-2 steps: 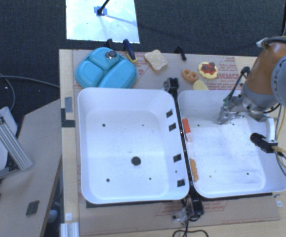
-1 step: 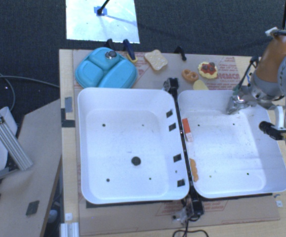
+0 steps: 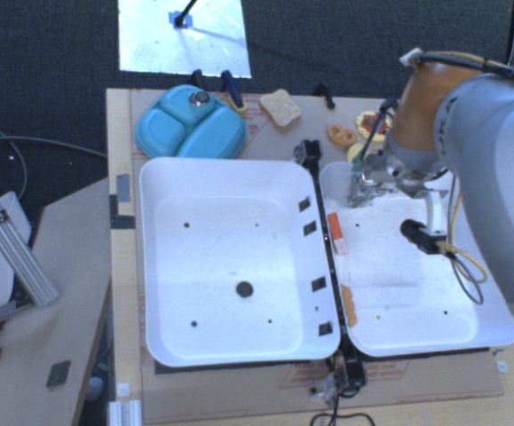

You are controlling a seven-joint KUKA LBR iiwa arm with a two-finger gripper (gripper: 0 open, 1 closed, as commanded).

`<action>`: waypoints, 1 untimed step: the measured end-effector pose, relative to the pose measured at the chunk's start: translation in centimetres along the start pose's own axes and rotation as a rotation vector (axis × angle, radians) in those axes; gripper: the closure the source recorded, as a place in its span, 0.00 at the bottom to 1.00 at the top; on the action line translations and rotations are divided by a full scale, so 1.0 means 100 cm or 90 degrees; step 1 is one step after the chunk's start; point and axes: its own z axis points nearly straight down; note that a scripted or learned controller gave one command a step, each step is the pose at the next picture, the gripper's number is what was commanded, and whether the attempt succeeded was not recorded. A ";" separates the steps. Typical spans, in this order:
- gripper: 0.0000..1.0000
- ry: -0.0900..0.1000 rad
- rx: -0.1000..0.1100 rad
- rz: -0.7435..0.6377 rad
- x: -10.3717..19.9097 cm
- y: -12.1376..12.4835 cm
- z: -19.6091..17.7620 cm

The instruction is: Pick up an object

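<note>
My gripper [image 3: 361, 190] hangs low over the far left corner of the right bin [image 3: 434, 327], beneath the grey arm with its orange band [image 3: 421, 96]. A small red and white object [image 3: 336, 234] lies at this bin's left wall, just in front of the gripper. Further forward along the same wall lies an orange object [image 3: 348, 305]. A small dark round object [image 3: 244, 288] sits on the floor of the left bin [image 3: 177, 238]. I see nothing between the gripper's tips.
Behind the bins lie a blue lidded container [image 3: 190, 124], a tan bread-like piece [image 3: 280, 107], an orange ring-shaped piece [image 3: 341, 134] and a yellow object [image 3: 368, 122]. A black connector with a yellow cable [image 3: 423, 236] hangs from the arm over the right bin.
</note>
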 end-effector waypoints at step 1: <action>1.00 -0.002 -0.002 0.008 0.003 -0.108 -0.003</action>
